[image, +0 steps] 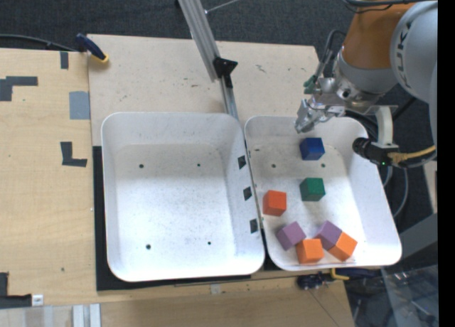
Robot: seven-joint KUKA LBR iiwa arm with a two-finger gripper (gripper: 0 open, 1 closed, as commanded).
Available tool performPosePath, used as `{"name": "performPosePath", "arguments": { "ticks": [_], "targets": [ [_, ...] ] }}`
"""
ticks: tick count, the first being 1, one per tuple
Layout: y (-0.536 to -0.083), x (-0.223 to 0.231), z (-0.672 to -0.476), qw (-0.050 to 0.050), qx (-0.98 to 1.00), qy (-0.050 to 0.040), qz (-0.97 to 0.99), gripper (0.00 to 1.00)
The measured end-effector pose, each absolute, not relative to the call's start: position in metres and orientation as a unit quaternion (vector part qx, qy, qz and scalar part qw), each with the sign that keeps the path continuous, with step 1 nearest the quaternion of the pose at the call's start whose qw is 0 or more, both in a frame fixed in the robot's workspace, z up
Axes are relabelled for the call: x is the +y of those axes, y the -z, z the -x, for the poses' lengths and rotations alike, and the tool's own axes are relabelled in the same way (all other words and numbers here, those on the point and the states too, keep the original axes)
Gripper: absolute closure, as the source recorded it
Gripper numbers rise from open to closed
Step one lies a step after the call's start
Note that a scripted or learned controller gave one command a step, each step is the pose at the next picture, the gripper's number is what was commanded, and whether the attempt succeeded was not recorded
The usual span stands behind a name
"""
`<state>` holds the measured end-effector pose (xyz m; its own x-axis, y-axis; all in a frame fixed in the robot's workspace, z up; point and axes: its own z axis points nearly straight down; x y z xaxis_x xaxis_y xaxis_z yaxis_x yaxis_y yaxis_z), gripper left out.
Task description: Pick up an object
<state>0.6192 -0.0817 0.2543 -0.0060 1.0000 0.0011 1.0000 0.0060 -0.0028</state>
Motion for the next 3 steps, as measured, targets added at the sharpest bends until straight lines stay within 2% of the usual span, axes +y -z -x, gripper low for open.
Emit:
{"name": "performPosePath", "arguments": {
  "ticks": [2,3],
  "targets": [
    [-0.248,0.027,-0.637,0.001,-0.709,-0.0004,0.705,1.0],
    [-0.24,0.087,-0.657,0.001,-0.71,0.0,0.705,1.0]
  ]
}}
